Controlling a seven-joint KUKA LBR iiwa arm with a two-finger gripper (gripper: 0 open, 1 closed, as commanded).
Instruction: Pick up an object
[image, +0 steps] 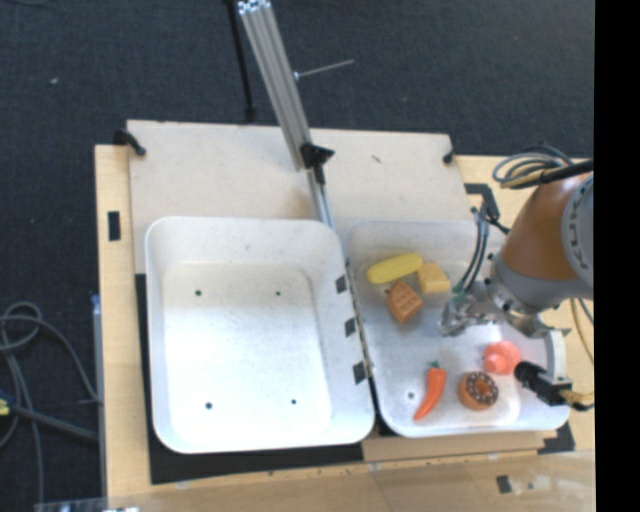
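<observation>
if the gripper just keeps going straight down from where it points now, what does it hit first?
Most likely bare floor of the right bin. The gripper points down over an open patch right of the waffle-like brown block and below the yellow block. Depth is unclear from this slanted view, so a graze of either cannot be excluded.

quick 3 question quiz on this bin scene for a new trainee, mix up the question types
1. True or false: the orange chilli pepper lies in the right bin.
2. Which item touches the yellow corn-like piece? A) the round doughnut B) the yellow block C) the pink piece
3. Fill in: the gripper hangs over the ____ bin.

Key:
1. True. It lies near that bin's front edge, left of the doughnut.
2. B. The block sits at the corn-like piece's right end, with the waffle-like brown piece just below them.
3. Right. The left bin has no arm over it.
</observation>
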